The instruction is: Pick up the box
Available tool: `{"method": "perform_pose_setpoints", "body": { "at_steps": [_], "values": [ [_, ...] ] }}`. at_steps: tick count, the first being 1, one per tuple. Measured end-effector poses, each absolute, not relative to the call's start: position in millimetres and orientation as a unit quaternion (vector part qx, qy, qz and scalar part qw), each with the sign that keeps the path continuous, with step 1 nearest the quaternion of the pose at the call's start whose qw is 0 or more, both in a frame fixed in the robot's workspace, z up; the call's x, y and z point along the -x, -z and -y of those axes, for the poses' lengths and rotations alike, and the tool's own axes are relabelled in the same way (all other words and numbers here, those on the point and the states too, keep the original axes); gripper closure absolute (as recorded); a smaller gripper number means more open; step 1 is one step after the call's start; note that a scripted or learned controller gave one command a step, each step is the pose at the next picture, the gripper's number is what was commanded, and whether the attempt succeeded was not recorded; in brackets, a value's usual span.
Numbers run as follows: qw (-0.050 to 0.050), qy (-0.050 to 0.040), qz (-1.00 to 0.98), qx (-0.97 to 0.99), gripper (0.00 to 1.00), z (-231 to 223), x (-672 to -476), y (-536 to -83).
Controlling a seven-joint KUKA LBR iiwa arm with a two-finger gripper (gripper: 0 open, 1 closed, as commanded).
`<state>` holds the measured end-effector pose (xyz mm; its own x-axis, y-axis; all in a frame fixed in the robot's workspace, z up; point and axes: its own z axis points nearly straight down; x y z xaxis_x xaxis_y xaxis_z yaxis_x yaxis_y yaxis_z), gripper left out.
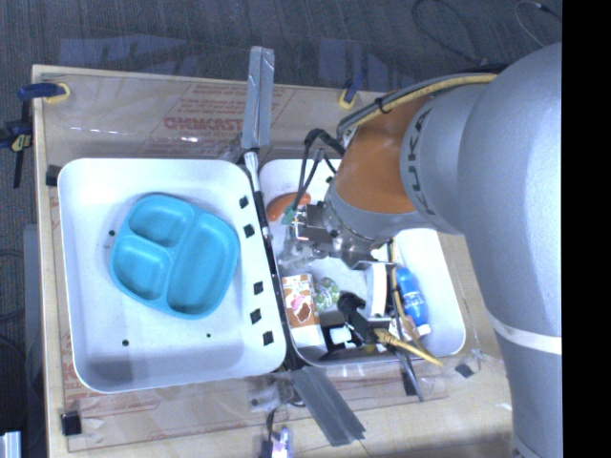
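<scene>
Arm lowered over the right bin, box not yet lifted.

At left of frame, the left bin [86,351] held a blue tray [177,253]. Right of centre, in the right bin [449,337], the box [299,301] lay flat near the divider, its long axis running roughly top to bottom of the frame. Above it the gripper [320,237] hung beneath the wrist; whether it was open or closed could not be told. The pick apparently remained undone, since nothing showed the box raised.

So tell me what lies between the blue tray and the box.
In the camera view, the two bins' adjoining white walls, with black clips along them, lie between the blue tray in the left bin and the box in the right bin.
</scene>
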<state>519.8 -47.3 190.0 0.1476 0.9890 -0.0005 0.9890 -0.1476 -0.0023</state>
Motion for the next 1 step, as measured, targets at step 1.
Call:
{"method": "perform_pose_setpoints", "body": {
  "at_steps": [1],
  "values": [
    [0.0,-0.0006,0.573,0.819,1.0,62.2,-517.9,-190.2]
  ]
}}
